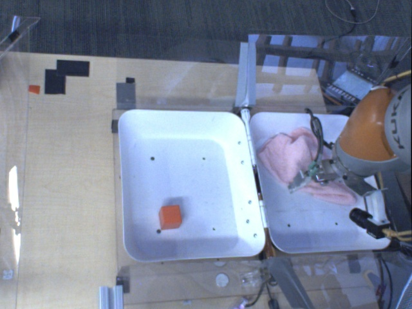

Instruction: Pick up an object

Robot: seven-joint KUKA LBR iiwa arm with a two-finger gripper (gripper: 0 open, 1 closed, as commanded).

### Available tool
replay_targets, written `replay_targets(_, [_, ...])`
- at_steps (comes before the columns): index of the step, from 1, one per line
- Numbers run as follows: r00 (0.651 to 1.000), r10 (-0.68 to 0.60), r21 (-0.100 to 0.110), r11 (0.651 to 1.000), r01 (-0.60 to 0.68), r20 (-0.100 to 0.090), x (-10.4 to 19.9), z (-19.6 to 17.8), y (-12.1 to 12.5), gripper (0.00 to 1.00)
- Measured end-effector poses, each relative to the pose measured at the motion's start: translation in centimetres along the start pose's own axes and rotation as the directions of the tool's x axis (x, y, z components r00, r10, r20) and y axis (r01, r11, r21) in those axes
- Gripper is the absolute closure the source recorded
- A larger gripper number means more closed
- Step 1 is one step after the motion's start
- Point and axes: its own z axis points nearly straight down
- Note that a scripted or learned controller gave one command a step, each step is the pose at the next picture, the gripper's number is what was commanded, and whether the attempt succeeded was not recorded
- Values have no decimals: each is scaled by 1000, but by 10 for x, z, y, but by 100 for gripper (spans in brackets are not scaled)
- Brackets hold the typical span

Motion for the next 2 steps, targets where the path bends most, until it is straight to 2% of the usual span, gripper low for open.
replay_targets(1, [1000,-5,2,1000,5,0,-25,2,40,0])
replay_targets(2, [981,-192,5,981,192,2,-14,2,50,0])
